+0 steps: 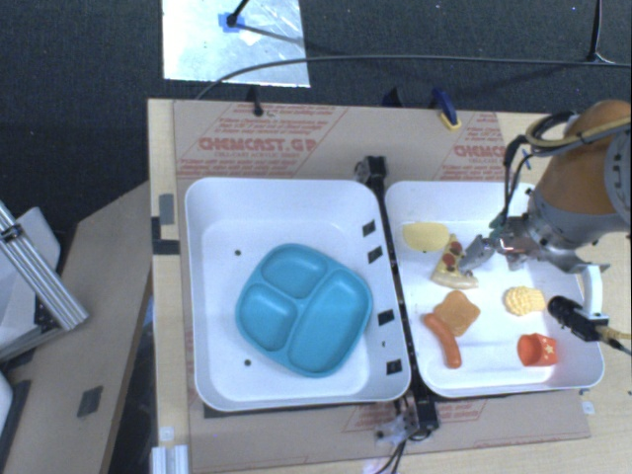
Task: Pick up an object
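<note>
Nothing is lifted yet as far as I can tell: using the pizza slice [453, 266] as my landmark, nearest the camera sit a glossy red pepper piece [537, 350] and a smooth orange sausage [443, 339], then a toasty brown nugget-shaped piece [457, 310] and a bumpy yellow corn cob [523, 300], all plastic-looking toy food lying loose on the right bin [494, 381]. Right beside the slice I see the gripper [481, 253] low over it, and I cannot tell what it has hold of; just beyond lies a pale yellow rounded piece [426, 236]. Across the divider, the blue sectioned plate [303, 307] sits in the left bin [219, 265], so the actual grasp and lift are still ahead, I reckon.
</note>
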Motion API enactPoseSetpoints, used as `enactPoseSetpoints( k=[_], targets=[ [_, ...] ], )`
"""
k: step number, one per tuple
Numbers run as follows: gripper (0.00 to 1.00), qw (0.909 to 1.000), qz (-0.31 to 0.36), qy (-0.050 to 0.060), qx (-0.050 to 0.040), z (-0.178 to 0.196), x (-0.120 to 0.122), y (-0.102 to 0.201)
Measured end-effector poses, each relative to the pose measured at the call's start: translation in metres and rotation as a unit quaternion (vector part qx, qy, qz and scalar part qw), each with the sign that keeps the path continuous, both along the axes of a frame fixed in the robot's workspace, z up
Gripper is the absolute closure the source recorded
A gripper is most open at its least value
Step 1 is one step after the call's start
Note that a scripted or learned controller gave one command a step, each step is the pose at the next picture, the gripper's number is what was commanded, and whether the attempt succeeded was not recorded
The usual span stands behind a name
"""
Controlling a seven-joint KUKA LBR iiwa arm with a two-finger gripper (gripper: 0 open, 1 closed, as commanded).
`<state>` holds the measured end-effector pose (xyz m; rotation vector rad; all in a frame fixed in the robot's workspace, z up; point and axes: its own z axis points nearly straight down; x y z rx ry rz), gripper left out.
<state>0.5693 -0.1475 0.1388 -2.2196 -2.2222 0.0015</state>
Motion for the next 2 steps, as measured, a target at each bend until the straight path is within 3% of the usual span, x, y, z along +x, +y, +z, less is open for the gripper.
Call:
enactPoseSetpoints(
  k=[1, 2],
  targets=[
    [0.0, 1.0, 0.0, -0.003, 0.0009, -0.047, 0.002, 0.0],
    [1.0, 1.0, 0.001, -0.01, -0.0004, -0.032, 0.007, 0.0]
  ],
)
